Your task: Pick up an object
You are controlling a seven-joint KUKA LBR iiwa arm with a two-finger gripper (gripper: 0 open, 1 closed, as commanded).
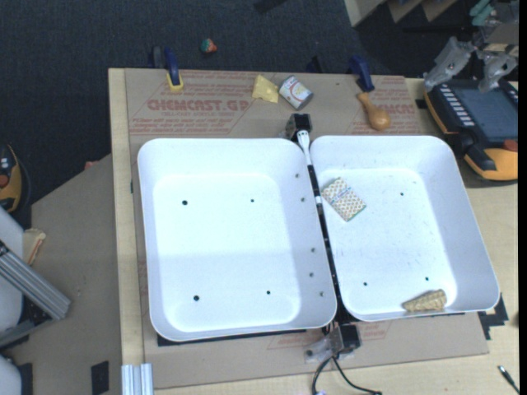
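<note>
In the right bin (461,220), a small square packet with a criss-cross pattern (343,198) lies near the inner wall. A tan, crumbly block (425,301) rests against that bin's front rim. My gripper (472,60) hangs at the far right, beyond the right bin's back corner and well away from both objects. It is open, with its two grey fingers (447,58) spread and nothing between them.
The left bin (165,220) sits beside the right one. On the cardboard behind the bins lie a yellow wedge (264,89), a small box (295,92) and a wooden knob (375,115), between two blue clamps (172,68). A black-and-orange device (482,122) sits at the right.
</note>
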